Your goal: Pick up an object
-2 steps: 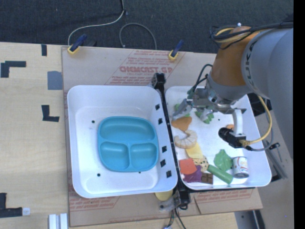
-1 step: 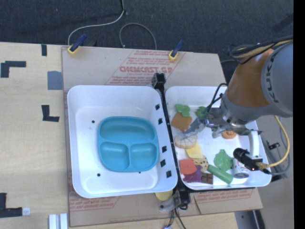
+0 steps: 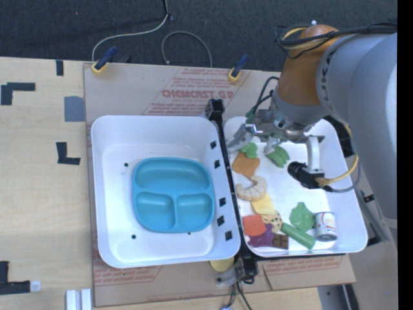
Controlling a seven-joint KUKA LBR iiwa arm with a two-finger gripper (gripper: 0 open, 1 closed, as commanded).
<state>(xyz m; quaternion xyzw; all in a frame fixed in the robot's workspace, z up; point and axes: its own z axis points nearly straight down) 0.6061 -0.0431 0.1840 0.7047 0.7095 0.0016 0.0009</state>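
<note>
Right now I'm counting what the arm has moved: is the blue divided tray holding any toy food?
Empty. The blue tray in the left bin shows three bare compartments; the toy food pieces lie in the right bin.

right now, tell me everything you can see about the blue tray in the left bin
The blue tray is a light blue, smooth, plastic-looking divided plate with rounded corners. It has three compartments: one wide one across the far side and two smaller ones on the near side, split by raised ridges. All three look bare. It lies flat and upright on the floor of the left bin, roughly centred, touching none of the walls. The gripper is over the right bin, away from it.
</note>
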